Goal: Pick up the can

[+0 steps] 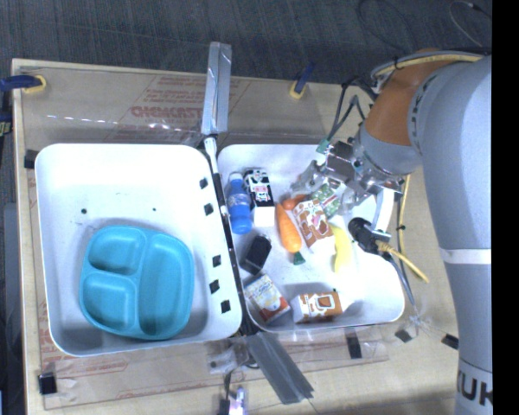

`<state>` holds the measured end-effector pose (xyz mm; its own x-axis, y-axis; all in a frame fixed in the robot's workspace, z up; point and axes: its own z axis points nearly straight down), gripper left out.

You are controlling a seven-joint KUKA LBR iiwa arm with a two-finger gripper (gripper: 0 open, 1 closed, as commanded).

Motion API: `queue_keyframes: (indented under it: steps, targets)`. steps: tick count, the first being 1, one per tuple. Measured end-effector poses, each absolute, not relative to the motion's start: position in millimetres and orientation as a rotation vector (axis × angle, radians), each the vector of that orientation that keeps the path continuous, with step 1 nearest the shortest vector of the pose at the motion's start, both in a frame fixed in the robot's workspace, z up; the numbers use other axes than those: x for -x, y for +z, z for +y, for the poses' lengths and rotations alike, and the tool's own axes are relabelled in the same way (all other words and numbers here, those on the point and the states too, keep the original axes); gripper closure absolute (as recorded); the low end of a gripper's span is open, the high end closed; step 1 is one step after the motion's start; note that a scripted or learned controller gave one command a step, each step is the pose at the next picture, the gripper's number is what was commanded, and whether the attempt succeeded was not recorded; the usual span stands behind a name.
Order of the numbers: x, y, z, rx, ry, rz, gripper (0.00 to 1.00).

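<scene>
The small, paper-labelled metal can (pixel 265 296) lies tipped in the right white bin's (pixel 389 305) near-left corner, well to the near left of the grey two-finger gripper (pixel 330 182), which hovers over the far-right clutter, open or closed I cannot tell.

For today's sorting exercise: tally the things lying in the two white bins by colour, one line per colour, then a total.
Turquoise: 1, the divided plate
Blue: 1, the bottle
Orange: 1, the carrot
Yellow: 1, the banana
Black: 1, the small block
Printed, mixed colours: 4, the cartons and packets
Total: 9
</scene>
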<state>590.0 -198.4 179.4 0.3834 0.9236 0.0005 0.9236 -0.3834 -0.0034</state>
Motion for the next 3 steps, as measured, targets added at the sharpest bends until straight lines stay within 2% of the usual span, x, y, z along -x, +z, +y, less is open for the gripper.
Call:
queue_keyframes:
  steps: [1, 2, 3]
  targets:
    - [-601.4, 183, -196, 2.648, -0.002, -1.691, 0.00]
    - [-611.0, 141, -200, 2.699, 0.004, -1.601, 0.00]
    - [-610.9, 141, -200, 2.698, 0.004, -1.600, 0.00]
